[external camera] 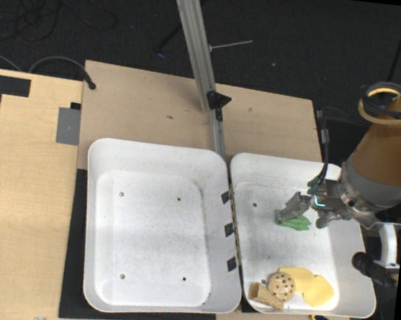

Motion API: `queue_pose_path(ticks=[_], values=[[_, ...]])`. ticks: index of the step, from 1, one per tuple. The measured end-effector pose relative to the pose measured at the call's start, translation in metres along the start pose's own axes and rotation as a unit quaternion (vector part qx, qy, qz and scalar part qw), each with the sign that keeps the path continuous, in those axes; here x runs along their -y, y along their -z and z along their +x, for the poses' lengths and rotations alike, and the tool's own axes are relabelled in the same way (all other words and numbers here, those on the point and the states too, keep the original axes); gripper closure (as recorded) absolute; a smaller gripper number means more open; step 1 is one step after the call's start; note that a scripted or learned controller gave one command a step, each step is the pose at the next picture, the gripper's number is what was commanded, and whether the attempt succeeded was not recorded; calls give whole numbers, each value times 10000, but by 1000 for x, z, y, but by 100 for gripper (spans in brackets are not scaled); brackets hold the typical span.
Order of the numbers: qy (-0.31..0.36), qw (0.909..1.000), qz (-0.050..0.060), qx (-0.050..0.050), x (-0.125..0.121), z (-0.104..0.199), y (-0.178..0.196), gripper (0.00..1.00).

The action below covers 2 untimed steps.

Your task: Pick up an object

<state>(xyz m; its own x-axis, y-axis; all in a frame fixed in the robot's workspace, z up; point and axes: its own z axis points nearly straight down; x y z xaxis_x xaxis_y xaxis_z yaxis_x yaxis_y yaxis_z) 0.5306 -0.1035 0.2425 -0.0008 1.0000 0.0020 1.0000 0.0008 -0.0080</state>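
A grey arm with an orange band enters from the right of the frame, its gripper (301, 213) low over the right-hand bin (346, 300). The fingers (287, 209) are spread, one at the left end of a small green object (296, 222) and the other toward its right end, with the green piece lying on the bin floor just below and between them, not yet pinched. This looks like the moment before a grasp: done well, the fingers should come down to straddle the flat piece at its narrow width and shut squarely, since a thin item may slip out. Counted: two white bins on the surface; in the right one, one green object at centre right, and near the lower edge two pale yellow pieces (312, 287), one round brown speckled piece (282, 284) and one tan scrap (264, 295). The left bin (152, 226) is at centre frame.
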Motion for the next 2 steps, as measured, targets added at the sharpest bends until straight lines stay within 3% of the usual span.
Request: queue_pose_path(ticks=[1,2], values=[[-22,10000,-24,5,-1,-2,2,0],[-10,10000,2,3,-9,-4,-49,0]])
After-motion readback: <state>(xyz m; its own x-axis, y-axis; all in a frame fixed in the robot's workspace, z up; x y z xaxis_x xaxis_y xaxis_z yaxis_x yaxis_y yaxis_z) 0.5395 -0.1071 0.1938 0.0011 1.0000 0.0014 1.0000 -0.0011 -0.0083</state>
